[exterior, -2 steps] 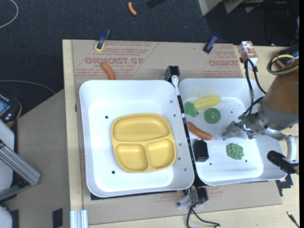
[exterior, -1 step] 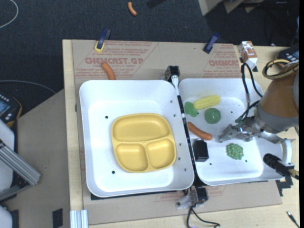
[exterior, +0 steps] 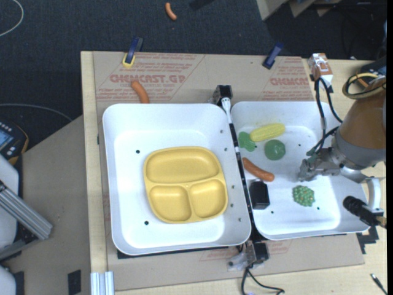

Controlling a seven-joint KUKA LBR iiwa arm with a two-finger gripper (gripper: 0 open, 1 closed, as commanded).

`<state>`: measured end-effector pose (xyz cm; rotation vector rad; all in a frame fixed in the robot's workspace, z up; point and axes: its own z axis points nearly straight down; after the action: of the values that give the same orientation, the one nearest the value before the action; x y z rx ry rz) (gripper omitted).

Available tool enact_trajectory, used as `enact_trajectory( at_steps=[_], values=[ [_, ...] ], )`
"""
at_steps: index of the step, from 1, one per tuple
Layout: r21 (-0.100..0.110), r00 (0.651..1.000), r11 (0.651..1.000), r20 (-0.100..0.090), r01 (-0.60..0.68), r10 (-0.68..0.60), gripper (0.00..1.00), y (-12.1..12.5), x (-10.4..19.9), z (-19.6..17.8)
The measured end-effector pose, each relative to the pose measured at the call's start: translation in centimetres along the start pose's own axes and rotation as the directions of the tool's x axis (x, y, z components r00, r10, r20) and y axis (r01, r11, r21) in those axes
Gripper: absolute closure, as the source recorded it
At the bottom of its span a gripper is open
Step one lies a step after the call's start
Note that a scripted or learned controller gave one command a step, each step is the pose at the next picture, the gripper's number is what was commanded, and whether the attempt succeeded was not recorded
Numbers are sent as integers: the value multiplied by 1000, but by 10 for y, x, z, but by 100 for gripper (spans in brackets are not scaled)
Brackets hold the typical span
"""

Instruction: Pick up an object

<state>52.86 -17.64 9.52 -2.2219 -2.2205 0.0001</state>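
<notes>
Nothing lifted yet, judging by how things lie: every candidate rests on the floor of the right bin (exterior: 288, 223). Hand (exterior: 309, 169) low inside that bin, nothing visible between its tips; whether released or clenched, cannot tell, the metal too small and dark to read.

Closest to the hand, just below it: a green knobbly ball (exterior: 303, 195), perhaps toy broccoli. To the hand's left, a little apart: a green round piece (exterior: 274, 149), with a yellow corn cob (exterior: 268, 131) beyond it and a green leafy bit (exterior: 246, 141) at the cob's end. Further left and lower: an orange sausage (exterior: 258, 169) and a black block (exterior: 260, 195), near the wall between the bins. Well to the left, in the other bin: a yellow divided tray (exterior: 184, 183).

Left to do, by that reckoning: closing on one piece and raising it clear.

Hard to make out: the hand's tips against the white floor, the ball's exact shape. Cut off at the frame's edge: most of the arm (exterior: 366, 134).
</notes>
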Motion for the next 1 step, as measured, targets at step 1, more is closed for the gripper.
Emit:
enact_trajectory(
  at_steps=[1],
  values=[
    [-7, 1000, 1000, 4, 1, -1, 100, 7, -8, -58]
  ],
)
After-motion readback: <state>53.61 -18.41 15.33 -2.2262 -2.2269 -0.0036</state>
